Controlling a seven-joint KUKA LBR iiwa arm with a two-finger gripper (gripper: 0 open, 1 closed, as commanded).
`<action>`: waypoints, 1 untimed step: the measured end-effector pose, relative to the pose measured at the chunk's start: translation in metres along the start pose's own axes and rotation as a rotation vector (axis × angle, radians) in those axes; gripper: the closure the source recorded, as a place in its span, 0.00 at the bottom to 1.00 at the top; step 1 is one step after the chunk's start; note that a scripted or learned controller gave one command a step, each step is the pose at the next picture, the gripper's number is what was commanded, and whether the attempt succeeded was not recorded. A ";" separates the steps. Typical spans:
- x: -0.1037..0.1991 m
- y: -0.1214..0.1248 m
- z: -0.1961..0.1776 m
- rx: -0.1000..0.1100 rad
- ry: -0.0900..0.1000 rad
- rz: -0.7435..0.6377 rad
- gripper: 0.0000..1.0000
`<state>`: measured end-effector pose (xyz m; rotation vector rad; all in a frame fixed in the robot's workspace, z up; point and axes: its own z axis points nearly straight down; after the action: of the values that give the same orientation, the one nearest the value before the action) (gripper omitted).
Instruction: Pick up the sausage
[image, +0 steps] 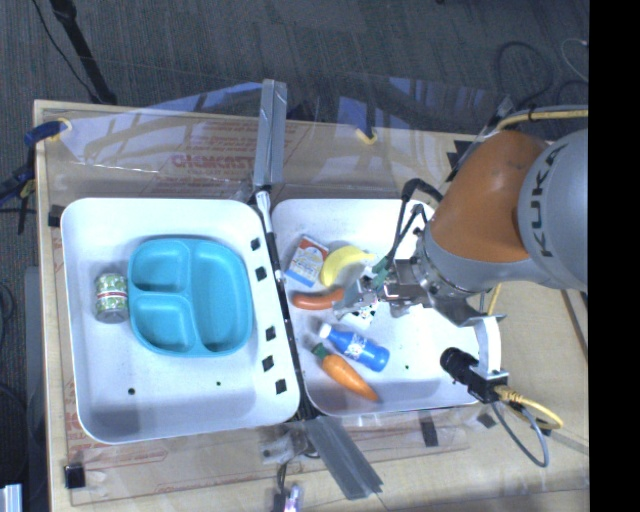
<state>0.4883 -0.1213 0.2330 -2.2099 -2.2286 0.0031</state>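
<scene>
1. The gripper (362, 300) hangs low in the right bin (420, 395), reaching in from the right; whether it is released or clenched cannot be told from this slanted view.
2. The sausage (316, 298) lies just left of the gripper tip, a slim reddish-orange piece stretched roughly left to right, close to the tip or touching it.
3. Above the sausage sit a small carton (305, 261) and a yellow banana (344, 264), both near it.
4. Below it lie a blue bottle (356, 349) and an orange carrot (346, 373), side by side at a slant.
5. The divider between the bins runs just left of the sausage, so room is tight there; the right bin's floor lies bare toward its right side.
6. The left bin (150, 410) holds a blue sectioned tray (190, 295) and a small jar (111, 296).
</scene>
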 end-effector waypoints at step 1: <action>-0.010 -0.004 0.115 -0.023 -0.004 0.024 0.00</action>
<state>0.4841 -0.1316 0.1177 -2.2504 -2.2155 -0.0184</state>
